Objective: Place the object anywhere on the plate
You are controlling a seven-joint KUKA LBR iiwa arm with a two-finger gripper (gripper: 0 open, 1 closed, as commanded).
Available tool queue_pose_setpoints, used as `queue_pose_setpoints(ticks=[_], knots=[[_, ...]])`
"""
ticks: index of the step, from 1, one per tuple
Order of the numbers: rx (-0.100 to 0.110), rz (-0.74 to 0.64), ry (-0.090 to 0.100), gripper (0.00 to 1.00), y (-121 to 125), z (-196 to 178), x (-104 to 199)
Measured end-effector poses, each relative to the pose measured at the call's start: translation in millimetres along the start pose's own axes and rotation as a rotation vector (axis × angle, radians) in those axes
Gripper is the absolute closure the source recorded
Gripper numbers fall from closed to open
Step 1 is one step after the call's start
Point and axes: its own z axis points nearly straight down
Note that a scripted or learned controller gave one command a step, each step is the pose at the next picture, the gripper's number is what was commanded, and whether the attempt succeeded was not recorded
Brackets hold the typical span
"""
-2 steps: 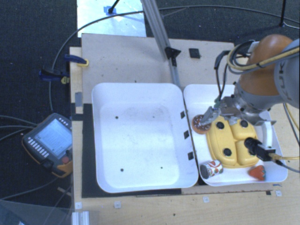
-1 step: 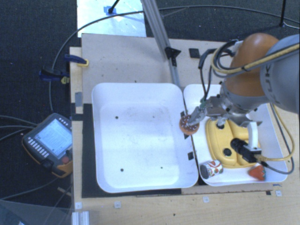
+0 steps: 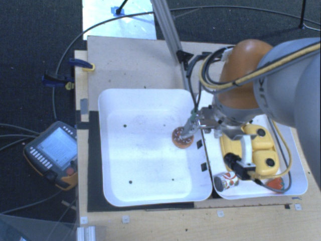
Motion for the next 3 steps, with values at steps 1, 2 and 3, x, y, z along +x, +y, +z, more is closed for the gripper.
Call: queue_pose_setpoints(ticks=[1,2,3], knots=[[-0.001,-0.001,0.001,1.0,-1,-12,61],[-0.002,0.0,0.001,1.0,-1,-18,121],[0.001,0.006,-0.002,1.0,-3,-4,125]])
